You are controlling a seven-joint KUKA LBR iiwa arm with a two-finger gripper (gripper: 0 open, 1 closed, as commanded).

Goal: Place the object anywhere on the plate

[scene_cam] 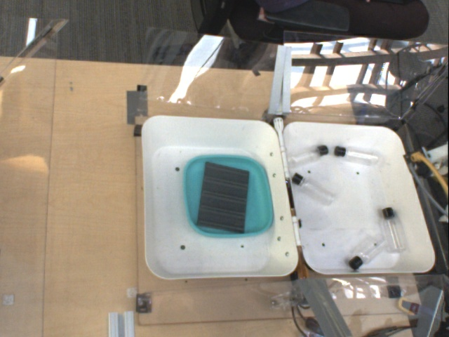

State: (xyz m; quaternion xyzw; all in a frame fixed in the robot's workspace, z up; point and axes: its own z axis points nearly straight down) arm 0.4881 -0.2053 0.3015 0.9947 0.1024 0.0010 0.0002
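The dark grey ribbed flat block (224, 199) lies on the square teal plate (263, 220) in the left white bin (161, 251), so the job looks done. Small clear tubes with black caps (367, 253) lie in the right bin (414, 258).

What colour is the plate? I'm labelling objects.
Teal, seen in the camera view: the plate in the left bin, under a dark ribbed block.
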